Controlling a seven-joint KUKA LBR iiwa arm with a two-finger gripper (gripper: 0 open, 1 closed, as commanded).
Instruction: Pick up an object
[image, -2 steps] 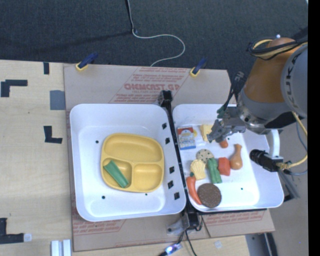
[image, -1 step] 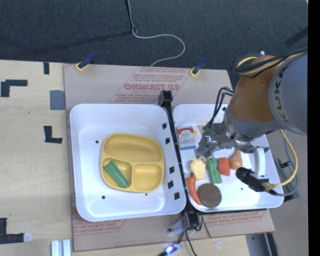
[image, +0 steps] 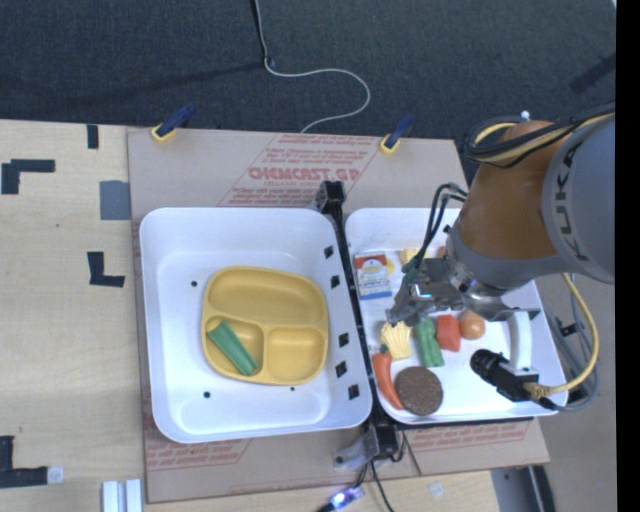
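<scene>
Camera view: the end effector (image: 412, 305) hangs low in the right bin (image: 470, 402), at centre right of the frame; its open or closed state cannot be determined. Directly below it lie a yellow corn cob (image: 398, 341), a green vegetable (image: 429, 343), a carrot (image: 385, 375) and a brown round patty (image: 418, 390). The left bin (image: 170, 300) holds a yellow divided plate (image: 290, 300) containing a green pepper (image: 232, 347).
</scene>
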